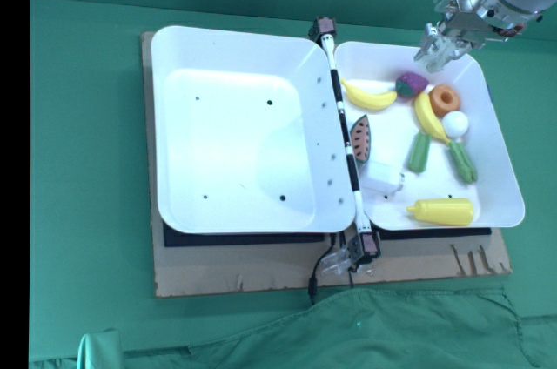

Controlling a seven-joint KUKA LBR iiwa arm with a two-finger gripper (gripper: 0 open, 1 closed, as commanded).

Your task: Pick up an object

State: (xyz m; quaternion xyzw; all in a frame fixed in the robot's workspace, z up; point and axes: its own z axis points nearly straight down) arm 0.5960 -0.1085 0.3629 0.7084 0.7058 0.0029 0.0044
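Note:
My gripper point(434, 52) hangs over the far edge of the right bin point(509, 184), just above and right of a purple grape-like toy point(412, 83); nothing shows between its fingers. In that bin lie a yellow banana point(368, 96), a second banana point(427, 117), an orange ring-shaped piece point(445, 98), a white egg point(454, 124), two green vegetables point(419, 151) point(462, 161), a watermelon slice point(360, 137), a white block point(382, 179) and a yellow squeeze bottle point(441, 211).
The left bin point(174, 54) sits beside the right one, parted by a black-and-white rail point(344, 132). Both rest on a cardboard sheet point(235, 271) over green cloth. A clamp point(351, 257) sits at the rail's near end.

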